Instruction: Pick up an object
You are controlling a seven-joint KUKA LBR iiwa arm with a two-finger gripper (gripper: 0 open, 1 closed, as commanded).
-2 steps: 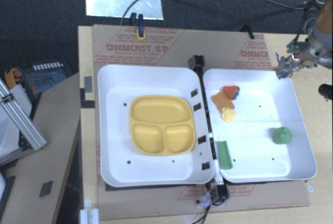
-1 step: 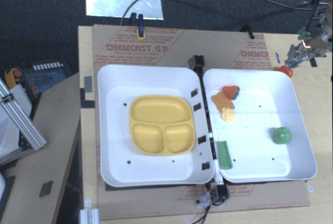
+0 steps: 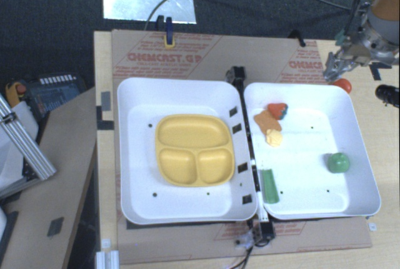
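tool [image 3: 332, 69]: we see it at upper right, past the far right corner of the right bin, hanging over the desk edge; fingers point down, but we can't tell if they're apart or together. Nothing visibly btwn them.
arm [image 3: 382, 8]: grey w/ orange band near top right, coming in from the right.
red object [image 3: 342, 84]: small, round-ish, sits right at the far rim of the right bin, just below the tool; we can't tell if it's touching.
right bin [image 3: 359, 155]: white, shallow; holds several small items.
orange/red/blue piece [image 3: 277, 110]: upper left part of right bin.
orange flat piece [image 3: 266, 121]: just beside it, touching or nearly.
pale yellow piece [image 3: 274, 136]: right below the orange one.
green round object [image 3: 338, 162]: right side of right bin, well apart from the others.
green stick [image 3: 269, 186]: near the bin's left wall, front area.
left bin [image 3: 134, 136]: white; holds yellow divided plate [image 3: 193, 149], 3 compartments, centred.
desk [image 3: 187, 52]: cardboard sheet under both bins.
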